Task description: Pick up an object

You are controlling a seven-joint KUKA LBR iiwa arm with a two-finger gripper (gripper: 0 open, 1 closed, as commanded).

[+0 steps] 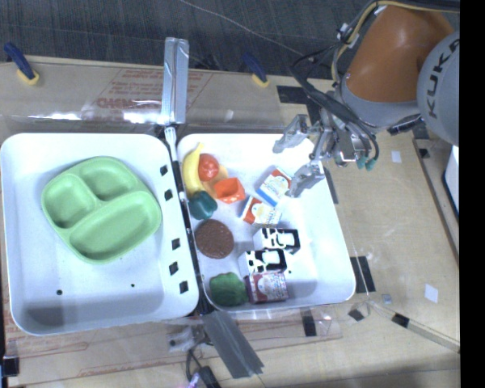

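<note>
Now I am hovering my claw (301, 158) over the far right corner of the right bin (337, 253), fingers spread wide and gripping nothing, because the small carton (273, 186) is lying just beneath; my wrist is slanting in from the right.

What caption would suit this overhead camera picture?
Robot arm's open tool hovers over a white bin of toy food, beside a green divided plate.

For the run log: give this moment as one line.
gripper: open, holding nothing, over right bin's upper right | nearest: small carton | left bin: green divided plate | pick: not yet done
</note>
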